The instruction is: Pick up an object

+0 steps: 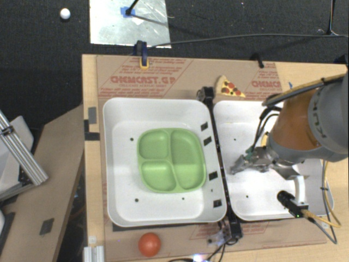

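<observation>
- Two shallow white bins sit side by side on the desk: the left bin and the right bin, touching along a shared black-clipped seam.
- A green divided plate lies flat in the middle of the left bin, with four compartments.
- The arm reaches in from the right, grey with its orange band over the right bin.
- The end effector hangs low over the left part of the right bin, near the seam; whether it is apart or together I cannot tell, and nothing is visibly clamped in it.
- A toy pizza slice lies on the desk just behind the bins, near the back corner of the right bin.
- An orange-red ball rests on the desk in front of the left bin, outside its rim.
- A small white ball sits far back on the dark surface, well apart from the bins.
</observation>
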You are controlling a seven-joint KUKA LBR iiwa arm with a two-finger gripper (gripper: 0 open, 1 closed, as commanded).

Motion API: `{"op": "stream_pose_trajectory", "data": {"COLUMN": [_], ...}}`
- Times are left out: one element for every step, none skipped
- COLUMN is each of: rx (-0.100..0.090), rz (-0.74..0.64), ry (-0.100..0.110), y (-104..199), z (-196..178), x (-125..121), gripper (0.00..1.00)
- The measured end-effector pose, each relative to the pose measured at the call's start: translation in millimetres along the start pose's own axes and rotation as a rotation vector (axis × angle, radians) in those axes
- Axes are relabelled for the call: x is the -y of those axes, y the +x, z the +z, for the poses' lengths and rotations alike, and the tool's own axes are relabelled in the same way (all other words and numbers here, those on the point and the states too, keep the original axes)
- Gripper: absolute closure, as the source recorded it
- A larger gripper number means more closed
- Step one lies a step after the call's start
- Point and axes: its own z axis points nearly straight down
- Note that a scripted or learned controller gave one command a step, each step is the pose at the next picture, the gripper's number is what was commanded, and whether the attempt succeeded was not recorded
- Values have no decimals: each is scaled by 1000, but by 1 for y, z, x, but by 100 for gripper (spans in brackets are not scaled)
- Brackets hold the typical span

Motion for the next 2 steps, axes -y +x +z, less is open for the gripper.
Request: {"op": "stream_pose_trajectory", "data": {"rx": [1,2], "rz": [-1,1], "ry": [-5,-7], "y": [0,-7], "z": [-13,-59], "x": [-1,1], "gripper": [100,100]}}
